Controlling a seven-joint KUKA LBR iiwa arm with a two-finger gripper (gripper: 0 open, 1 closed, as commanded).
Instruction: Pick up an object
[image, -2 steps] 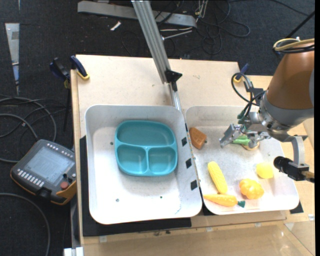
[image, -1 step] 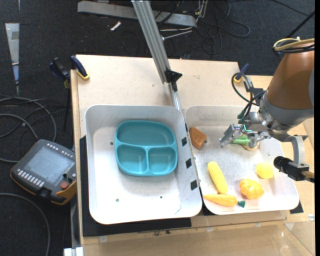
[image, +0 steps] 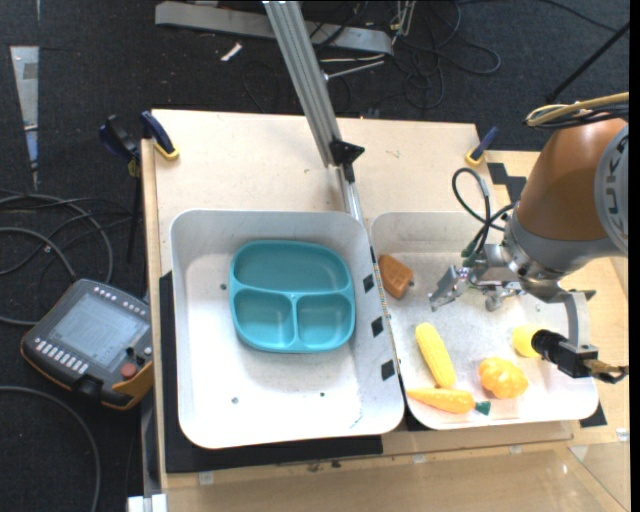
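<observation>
White right bin (image: 400, 232): bread piece (image: 396, 275), corn (image: 434, 354), carrot (image: 441, 400), orange fruit (image: 502, 377), lemon (image: 524, 341), all lying loose. Tool (image: 452, 287) above bin floor, between bread and lemon; open or closed: cannot tell. Nothing lifted; picking remains. Left bin (image: 190, 300): teal tray (image: 293, 296).

Fixed overhead slant over both bins (image: 190, 300)

Bare floor lies between bread (image: 396, 275) and corn (image: 435, 354).

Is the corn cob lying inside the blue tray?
No, the corn cob lies in the right bin, while the blue tray sits in the left bin.
</observation>
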